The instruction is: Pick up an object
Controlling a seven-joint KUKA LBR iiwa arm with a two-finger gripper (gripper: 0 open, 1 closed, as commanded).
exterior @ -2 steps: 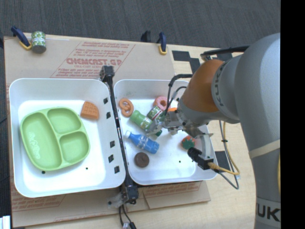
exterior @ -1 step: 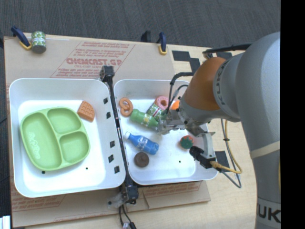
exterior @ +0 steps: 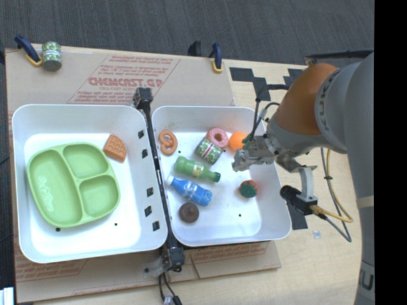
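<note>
Fingers point(exterior: 244, 161) low over the right bin point(exterior: 270, 230), near its right wall; spread or clenched, cannot tell, tips lost against grey metal. Nothing seen gripped between them. Orange ball point(exterior: 236, 140) just beside, toward the bin's far edge, partly hidden by the wrist. Small red-and-green fruit point(exterior: 248, 189) just beside on the near side, apart from the tips, lying on the bin floor.

Further left in the same bin: pink-frosted doughnut point(exterior: 219, 136) touching a green-and-white can point(exterior: 207, 150); green bottle point(exterior: 197, 170) lying on its side mid-bin; blue bottle point(exterior: 191, 191) lying below it, close; brown round piece point(exterior: 189, 212) near the bin's near edge; pretzel point(exterior: 168, 142) close to the left wall.

Left bin point(exterior: 76, 121): green divided plate point(exterior: 73, 184) filling its left and middle part; orange waffle-like cracker point(exterior: 115, 147) at the plate's far right corner, just beside or touching its rim.

Arm point(exterior: 318, 107) grey, orange band above wrist, entering over the right bin's right wall. Small can point(exterior: 51, 54) at the worktop's far left corner, beside a blue clamp point(exterior: 27, 49). Second blue clamp point(exterior: 215, 56) on the far edge.
</note>
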